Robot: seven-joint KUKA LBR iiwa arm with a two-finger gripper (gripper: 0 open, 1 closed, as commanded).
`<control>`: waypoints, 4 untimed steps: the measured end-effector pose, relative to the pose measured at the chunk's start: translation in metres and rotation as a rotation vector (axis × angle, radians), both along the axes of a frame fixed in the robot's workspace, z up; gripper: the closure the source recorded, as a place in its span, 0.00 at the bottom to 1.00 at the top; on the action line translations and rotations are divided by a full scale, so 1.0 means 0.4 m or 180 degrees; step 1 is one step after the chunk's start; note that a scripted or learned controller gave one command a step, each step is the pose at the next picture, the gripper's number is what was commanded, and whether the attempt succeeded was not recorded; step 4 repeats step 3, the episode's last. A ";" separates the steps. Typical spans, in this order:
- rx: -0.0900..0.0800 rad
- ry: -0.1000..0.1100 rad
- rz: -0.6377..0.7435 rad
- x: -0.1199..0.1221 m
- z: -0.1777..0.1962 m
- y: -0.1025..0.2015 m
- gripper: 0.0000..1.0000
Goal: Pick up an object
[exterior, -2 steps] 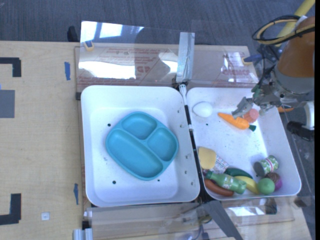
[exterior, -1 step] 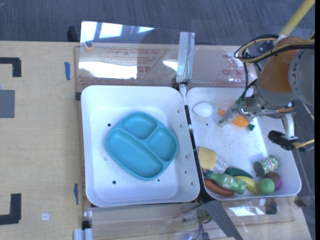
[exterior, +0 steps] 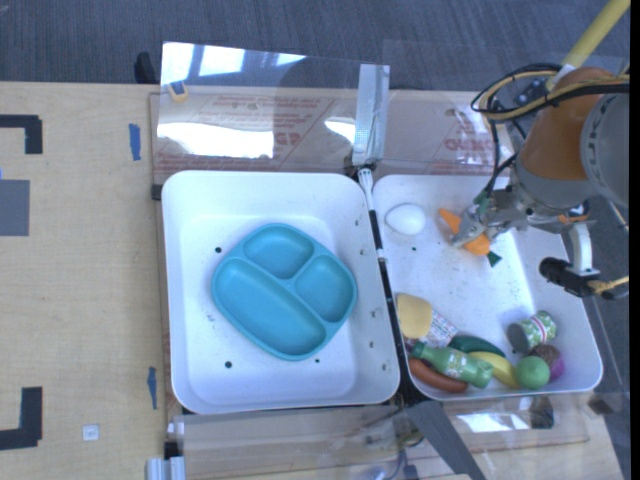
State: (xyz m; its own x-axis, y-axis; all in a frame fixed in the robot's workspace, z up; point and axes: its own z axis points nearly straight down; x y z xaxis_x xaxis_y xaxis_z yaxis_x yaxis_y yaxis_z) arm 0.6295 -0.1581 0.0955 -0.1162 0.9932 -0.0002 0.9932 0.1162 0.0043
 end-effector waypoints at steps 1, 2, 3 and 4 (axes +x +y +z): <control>0.0022 0.0196 0.0356 0.047 -0.026 -0.003 1.00; -0.0003 0.0006 0.0357 -0.043 0.138 -0.004 1.00; 0.0000 -0.0006 0.0404 -0.054 0.297 0.209 1.00; 0.0000 -0.0006 0.0404 -0.054 0.297 0.209 1.00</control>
